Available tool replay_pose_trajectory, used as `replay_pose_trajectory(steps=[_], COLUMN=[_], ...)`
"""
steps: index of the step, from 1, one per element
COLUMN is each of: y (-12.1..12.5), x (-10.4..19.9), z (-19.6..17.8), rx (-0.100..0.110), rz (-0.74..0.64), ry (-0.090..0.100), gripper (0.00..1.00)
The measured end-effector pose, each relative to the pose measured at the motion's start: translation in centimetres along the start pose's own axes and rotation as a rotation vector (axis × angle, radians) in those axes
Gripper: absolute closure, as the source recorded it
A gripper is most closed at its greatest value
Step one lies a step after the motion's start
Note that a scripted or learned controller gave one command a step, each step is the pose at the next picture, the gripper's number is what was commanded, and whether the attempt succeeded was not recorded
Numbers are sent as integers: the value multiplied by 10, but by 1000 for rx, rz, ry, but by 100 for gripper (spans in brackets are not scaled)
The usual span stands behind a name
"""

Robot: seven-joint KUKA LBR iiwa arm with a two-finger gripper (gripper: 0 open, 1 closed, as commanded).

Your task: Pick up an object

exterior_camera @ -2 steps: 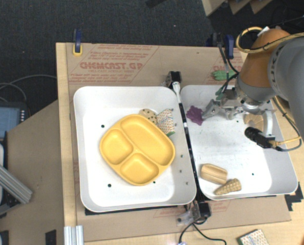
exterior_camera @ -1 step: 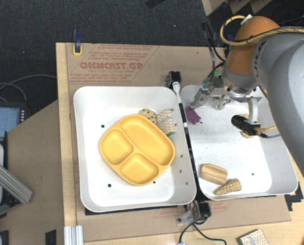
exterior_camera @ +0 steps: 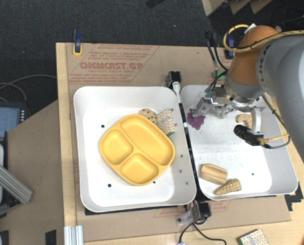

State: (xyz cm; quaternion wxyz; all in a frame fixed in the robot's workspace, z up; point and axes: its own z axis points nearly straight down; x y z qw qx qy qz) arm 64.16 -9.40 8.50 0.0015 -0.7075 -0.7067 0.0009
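Over the right bin (exterior_camera: 274, 185), the claw (exterior_camera: 224, 106) hovers beside a purple object (exterior_camera: 195, 119); its state is unclear.

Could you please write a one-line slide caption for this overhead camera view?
KUKA arm's gripper poised over the right bin near a purple toy; yellow divided tray fills the left bin.

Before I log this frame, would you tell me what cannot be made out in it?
- Gripper: finger state unreadable in the camera view, hidden under the arm's wrist.
- Tan object: partly covered by gripper hardware.
- Patterned items: tucked behind the yellow tray, identity unclear.
- Purple object: too small to identify.
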Motion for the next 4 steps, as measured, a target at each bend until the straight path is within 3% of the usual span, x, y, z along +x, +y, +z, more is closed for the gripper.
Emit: replay_pose_trajectory(steps=[1, 2, 3, 4], y=[-31, -29, -29, -55], x=[0, 0, 0, 3], z=[0, -12, -11, 0], rx=[-2, -8, -6, -1], rz=[0, -1, 0, 0], ry=[0, 0, 0, 1], gripper=[0, 100, 0, 0])
